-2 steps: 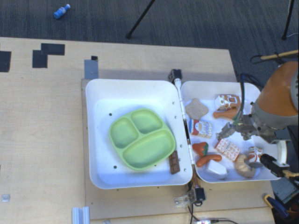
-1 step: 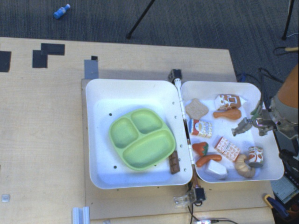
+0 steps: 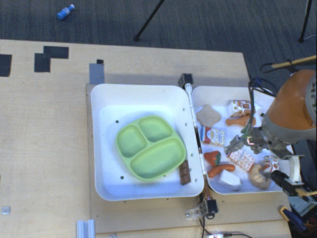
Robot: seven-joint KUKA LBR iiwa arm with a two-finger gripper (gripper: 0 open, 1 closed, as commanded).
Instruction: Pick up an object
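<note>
While the gripper (image 3: 241,144) hangs over the right bin (image 3: 218,94), seemingly spread and holding nothing, it should descend straight onto the red-patterned packet (image 3: 242,158).

At the right edge of the frame the arm (image 3: 297,110) shows as a broad, rounded orange band, smooth and slightly glossy, with a sliver of pale grey casing beside it at the far right. Below the orange, the wrist narrows into a grey, metallic-looking section. From there the end effector (image 3: 237,144) juts toward the left of the frame as a small cluster of grey and dark parts, too blurred to make out screws or markings. A thin black cable (image 3: 253,94) loops up over the orange band's left side.
</note>
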